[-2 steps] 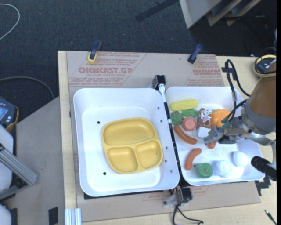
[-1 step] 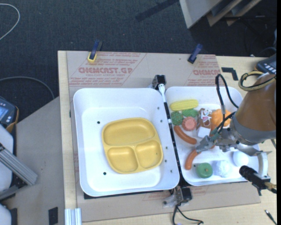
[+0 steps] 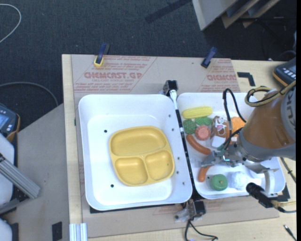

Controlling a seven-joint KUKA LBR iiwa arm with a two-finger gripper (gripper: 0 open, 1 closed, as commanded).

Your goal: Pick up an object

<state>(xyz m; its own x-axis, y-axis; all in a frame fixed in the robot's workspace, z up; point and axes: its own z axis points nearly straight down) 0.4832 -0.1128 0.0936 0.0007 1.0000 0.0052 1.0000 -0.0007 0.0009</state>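
I've got the tool [image 3: 214, 159] low over the right bin [image 3: 277, 181] beside the sausage [image 3: 197, 145], can't tell its state, so I'd centre before squeezing.

Setting. A bench [image 3: 141, 70] topped with brown protective board printed in red lettering stands on a dark carpeted floor [image 3: 70, 28]. Two clamps grip the board's far edge: one blue and yellow [image 3: 100, 55] at far left, one blue [image 3: 209, 57] at far right. A thin pale cable [image 3: 14, 21] loops over the floor at far left. A pale wooden furniture piece [image 3: 225, 12] stands beyond the bench at far right. At the near left edge lie a grey metal rail [image 3: 19, 181] and a dark device with an orange rim [image 3: 8, 123]. Lighting is even, without strong shadows.
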